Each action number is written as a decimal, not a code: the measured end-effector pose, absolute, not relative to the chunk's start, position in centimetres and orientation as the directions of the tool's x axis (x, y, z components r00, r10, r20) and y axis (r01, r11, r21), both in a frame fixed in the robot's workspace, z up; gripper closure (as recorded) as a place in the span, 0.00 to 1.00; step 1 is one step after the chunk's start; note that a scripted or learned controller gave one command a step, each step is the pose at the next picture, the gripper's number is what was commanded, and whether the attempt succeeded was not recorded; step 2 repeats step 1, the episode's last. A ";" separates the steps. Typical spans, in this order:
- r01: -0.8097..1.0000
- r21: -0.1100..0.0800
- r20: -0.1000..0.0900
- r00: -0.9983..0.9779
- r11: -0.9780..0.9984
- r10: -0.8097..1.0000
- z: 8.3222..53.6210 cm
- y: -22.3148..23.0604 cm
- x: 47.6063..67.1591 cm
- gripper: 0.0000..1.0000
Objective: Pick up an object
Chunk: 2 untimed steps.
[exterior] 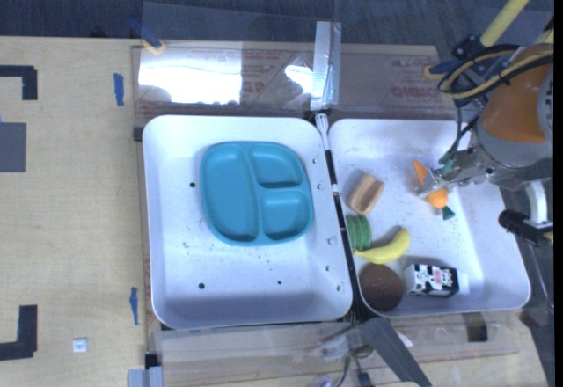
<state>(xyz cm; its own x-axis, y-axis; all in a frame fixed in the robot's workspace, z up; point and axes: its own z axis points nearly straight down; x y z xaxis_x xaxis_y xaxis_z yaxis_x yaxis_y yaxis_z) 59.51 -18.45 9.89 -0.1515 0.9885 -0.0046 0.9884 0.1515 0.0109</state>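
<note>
Left bin (167, 227): I see a blue divided tray (257, 192) at frame centre-left, flat and awkward to pinch.
Right bin (493, 280): toy food sits along its left side, right of centre.
Bread piece (366, 193): light, probably firm; I'd take it across its short sides.
Banana (388, 245): lower centre, touching a green piece (358, 230); curved, smooth, likely slippery.
Brown ball (382, 285): may roll.
Carton (435, 279): boxy, easy.
Gripper (447, 176): right side, over small orange bits (437, 197); whether it's open or closed, I can't tell.
</note>
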 end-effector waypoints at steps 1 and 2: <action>0.993 0.013 -0.001 -0.118 0.118 0.993 22.2 -10.5 60.1 1.00; 0.993 0.013 -0.001 -0.118 0.118 0.993 22.2 -10.5 60.1 1.00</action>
